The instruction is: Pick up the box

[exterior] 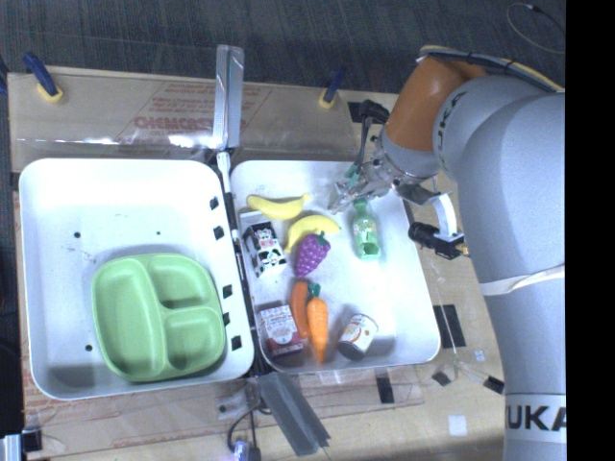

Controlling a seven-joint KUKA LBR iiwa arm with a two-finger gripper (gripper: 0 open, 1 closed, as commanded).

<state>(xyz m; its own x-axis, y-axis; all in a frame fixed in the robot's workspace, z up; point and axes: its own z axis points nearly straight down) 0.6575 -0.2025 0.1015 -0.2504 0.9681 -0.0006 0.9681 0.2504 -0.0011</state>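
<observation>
Two shallow white bins [38,257] share the bench. Left of the purple grape bunch [310,254] lies the small cow-print box [266,248]; the gripper [357,186] hovers above-right, likely approaching.

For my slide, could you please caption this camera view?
KUKA arm's pincer hovers above a green bottle in the right bin.

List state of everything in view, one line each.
gripper: over right bin, above bottle top
bottle: lying flat
bananas: lying, two
grapes: lying
carrot: lying
cow carton: lying by left wall
red box: lying, ungrasped
can: tipped over
green tray: flat in left bin
</observation>
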